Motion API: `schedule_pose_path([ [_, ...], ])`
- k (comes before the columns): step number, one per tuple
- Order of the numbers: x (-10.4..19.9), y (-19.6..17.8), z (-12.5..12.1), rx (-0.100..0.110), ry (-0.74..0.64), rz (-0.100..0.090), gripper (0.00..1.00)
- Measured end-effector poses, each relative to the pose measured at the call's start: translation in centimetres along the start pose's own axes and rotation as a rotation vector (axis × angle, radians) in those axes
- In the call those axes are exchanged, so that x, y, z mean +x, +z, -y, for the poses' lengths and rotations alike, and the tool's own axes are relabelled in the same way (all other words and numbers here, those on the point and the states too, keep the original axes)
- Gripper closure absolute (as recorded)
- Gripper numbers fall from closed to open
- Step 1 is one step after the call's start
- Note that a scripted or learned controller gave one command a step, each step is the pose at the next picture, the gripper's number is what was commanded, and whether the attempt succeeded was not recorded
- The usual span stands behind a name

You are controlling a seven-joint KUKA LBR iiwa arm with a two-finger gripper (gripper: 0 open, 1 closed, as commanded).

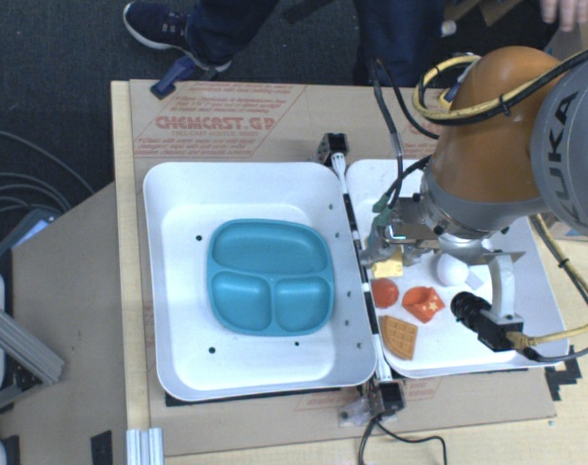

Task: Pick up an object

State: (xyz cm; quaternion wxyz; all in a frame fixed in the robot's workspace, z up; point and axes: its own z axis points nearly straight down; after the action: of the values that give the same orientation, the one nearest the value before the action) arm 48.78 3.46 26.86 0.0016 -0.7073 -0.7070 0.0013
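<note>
A grey-and-orange arm (497, 134) fills the upper right of the frame, bowed over the right bin (555, 298) of 2 white bins on a cardboard-topped bench (216, 124). The left bin (168, 260), at centre, holds a blue 3-compartment tray (269, 274), the biggest loose item in view.

The gripper (395, 245) hangs low at the right bin's left edge, just above a small yellow block (388, 268); whether it is released or clenched, I cannot tell, the wrist hiding its tips.

The candidates for picking lie in the right bin at lower right of centre, close together. A white ball (452, 270) sits beneath the wrist, smooth and round, likely to slip from 2 flat pads. A tan waffle (399, 336) lies flat near the bin's lower edge, thin and stiff-looking, hard to get under; its edges are the only purchase. An orange-red lump (424, 303) sits between the waffle and the ball, irregular, probably light plastic, best pinched across its narrow middle. A red round piece (385, 293) rests just below the yellow block and may roll. The block, with flat sides, looks the surest grip.
</note>
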Motion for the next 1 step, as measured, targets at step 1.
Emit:
schedule_pose_path([
  [1,-2.33,0.5,-6.08,-0.004,0.0,0.001,1.0],
])
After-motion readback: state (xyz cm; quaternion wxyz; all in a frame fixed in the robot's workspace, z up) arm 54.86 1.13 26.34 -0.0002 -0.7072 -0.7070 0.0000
